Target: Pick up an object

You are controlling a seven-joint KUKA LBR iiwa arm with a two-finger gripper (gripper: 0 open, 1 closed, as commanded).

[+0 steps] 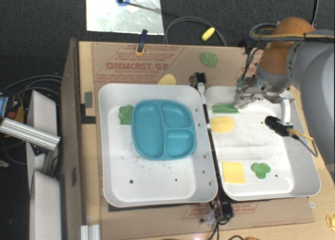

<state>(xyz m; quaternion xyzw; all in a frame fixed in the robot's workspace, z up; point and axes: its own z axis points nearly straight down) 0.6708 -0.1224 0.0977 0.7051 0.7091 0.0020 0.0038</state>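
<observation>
The green strip (225,109) lies flat at 11 o'clock in the right bin (301,179) beneath the gripper (243,98) — its spread cannot be told — and is judged light, thin and best pinched across its narrow width.

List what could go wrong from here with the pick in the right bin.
1. The gripper sits over the flat green strip near the right bin's back wall; a piece that thin may slip out or never lift.
2. The strip lies close to that wall, so the descent could hit it.
3. The yellow disc lies just in front of the strip and could get nudged or taken instead.
</observation>
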